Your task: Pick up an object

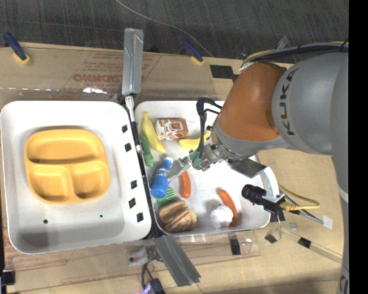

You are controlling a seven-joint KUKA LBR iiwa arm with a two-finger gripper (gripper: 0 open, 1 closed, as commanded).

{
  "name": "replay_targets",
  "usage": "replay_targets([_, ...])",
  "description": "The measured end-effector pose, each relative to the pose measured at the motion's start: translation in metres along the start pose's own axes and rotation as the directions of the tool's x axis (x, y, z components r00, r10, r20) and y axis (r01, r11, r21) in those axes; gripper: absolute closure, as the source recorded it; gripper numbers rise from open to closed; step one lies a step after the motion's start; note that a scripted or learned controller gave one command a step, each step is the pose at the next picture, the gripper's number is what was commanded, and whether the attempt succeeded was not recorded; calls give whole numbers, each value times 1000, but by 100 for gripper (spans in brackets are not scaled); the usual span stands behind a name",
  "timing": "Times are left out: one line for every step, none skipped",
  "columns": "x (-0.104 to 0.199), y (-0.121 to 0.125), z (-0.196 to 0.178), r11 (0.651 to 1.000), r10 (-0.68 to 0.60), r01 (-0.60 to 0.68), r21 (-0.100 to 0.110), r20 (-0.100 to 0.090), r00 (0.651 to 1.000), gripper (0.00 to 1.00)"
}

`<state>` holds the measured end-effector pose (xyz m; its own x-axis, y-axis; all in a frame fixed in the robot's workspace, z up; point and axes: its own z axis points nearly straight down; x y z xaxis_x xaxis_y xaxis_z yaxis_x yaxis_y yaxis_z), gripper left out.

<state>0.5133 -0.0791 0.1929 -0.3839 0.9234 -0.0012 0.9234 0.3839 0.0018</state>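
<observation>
My gripper (195,162) hangs low over the middle of the right bin (265,219), its tips near a small orange sausage (185,185) and a blue bottle (162,175). Around it lie a yellow banana (151,133), a green piece (147,152), a brown-and-white carton (172,128), a burger bun (175,215), a red-orange chili shape (228,203) and a white ball (221,215). Nothing shows between the fingers. The wrist and orange band hide the bin's upper right part.
The left bin (12,164) holds a yellow divided tray (66,163). A metal divider bar (132,60) runs between the bins. Cardboard lines the bench behind, with blue clamps (16,46) on its edge.
</observation>
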Motion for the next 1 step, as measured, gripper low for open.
replay_targets([-18,-21,86,1000,-3,3,1,-1,1000,0])
